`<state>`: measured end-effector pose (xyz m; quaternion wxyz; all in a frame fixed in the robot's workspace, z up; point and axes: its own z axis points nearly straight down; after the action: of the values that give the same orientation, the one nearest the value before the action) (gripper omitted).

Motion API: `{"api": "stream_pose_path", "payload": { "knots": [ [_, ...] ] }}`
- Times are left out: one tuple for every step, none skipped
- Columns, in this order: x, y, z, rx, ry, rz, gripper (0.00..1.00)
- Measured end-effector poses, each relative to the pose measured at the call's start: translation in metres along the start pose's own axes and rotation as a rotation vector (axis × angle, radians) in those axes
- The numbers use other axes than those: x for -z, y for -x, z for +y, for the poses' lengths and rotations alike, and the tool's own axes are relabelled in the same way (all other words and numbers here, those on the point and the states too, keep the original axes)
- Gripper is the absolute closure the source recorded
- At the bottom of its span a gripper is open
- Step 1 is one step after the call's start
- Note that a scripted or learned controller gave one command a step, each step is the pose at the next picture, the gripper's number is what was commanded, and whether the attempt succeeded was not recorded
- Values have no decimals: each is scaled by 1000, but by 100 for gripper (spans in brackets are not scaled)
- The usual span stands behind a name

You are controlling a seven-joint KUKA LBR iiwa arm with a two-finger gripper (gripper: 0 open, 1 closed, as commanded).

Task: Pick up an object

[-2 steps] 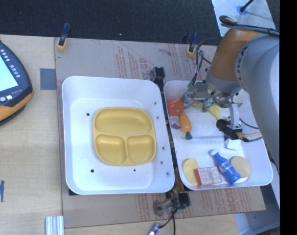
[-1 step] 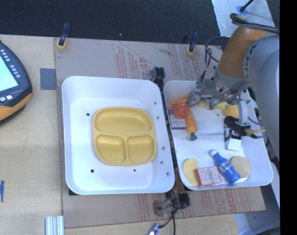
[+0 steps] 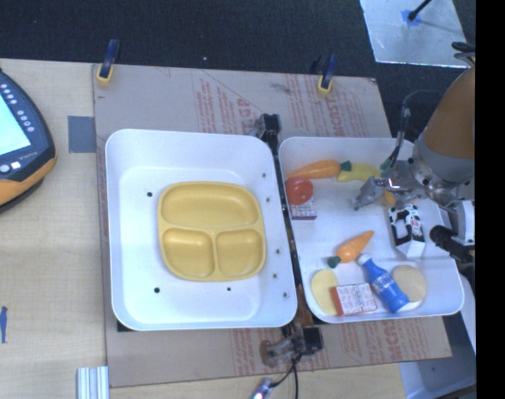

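Two shallow white bins are being supported side by side on the bench. The left bin (image 3: 127, 223) is being occupied by a yellow divided tray (image 3: 210, 229), which is lying flat near its centre. The right bin (image 3: 319, 152) is being occupied by a group of small objects.

A long orange carrot (image 3: 316, 170) is lying along the far side of the right bin, with a yellow item (image 3: 360, 171) just beside its right end. A red tomato (image 3: 299, 190) is resting below the carrot, near the bin's left wall, with a small label-like piece (image 3: 304, 213) just below it. A smaller carrot (image 3: 353, 247) is lying tilted near the middle of the bin. A blue bottle (image 3: 383, 285) is lying at a slant towards the near edge, between a red-and-white packet (image 3: 354, 298) and a pale round disc (image 3: 412, 284). A second pale disc (image 3: 322, 288) is lying left of the packet. A black-and-white object (image 3: 407, 222) is lying near the right wall.

The gripper (image 3: 377, 191) is being positioned over the far right part of the right bin, close to the yellow item. Nothing is being seen between its fingers, and whether they are parted or closed cannot be determined.
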<state>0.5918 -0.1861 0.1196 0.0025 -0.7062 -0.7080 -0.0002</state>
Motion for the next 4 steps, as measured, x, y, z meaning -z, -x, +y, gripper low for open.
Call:
{"api": "stream_pose_path", "payload": {
  "knots": [
    [-29,-60,-54,5,-2,-4,0],
    [-29,-42,-113,4,-1,-3,0],
    [-18,-41,-112,9,-2,-5,100],
    [26,-71,-83,6,0,-4,100]
  ]
}}
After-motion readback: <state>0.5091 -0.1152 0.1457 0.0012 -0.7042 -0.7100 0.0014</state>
